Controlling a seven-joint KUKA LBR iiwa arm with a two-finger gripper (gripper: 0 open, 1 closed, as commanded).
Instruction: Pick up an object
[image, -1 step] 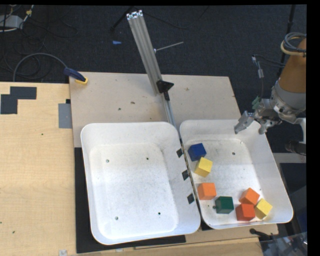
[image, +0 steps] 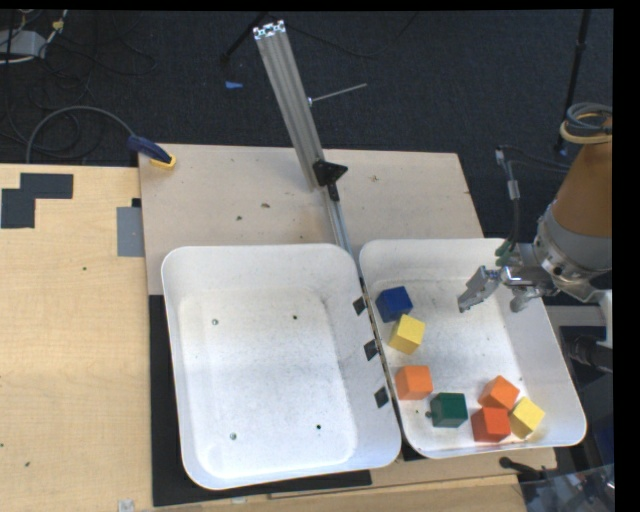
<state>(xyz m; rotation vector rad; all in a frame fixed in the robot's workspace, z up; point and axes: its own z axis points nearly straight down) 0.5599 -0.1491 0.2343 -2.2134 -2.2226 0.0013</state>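
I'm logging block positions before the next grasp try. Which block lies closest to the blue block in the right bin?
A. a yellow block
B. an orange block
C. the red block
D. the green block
A: the yellow block lies just below and right of the blue block, near the right bin's left wall; the other blocks lie farther down.

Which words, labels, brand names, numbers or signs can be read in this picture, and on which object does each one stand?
None can be read.
The blocks, such as the blue block and the green block, show plain coloured faces without print.
The two white bins carry only small dark specks, no letters.
The arm and its gripper show no legible marking at this size.
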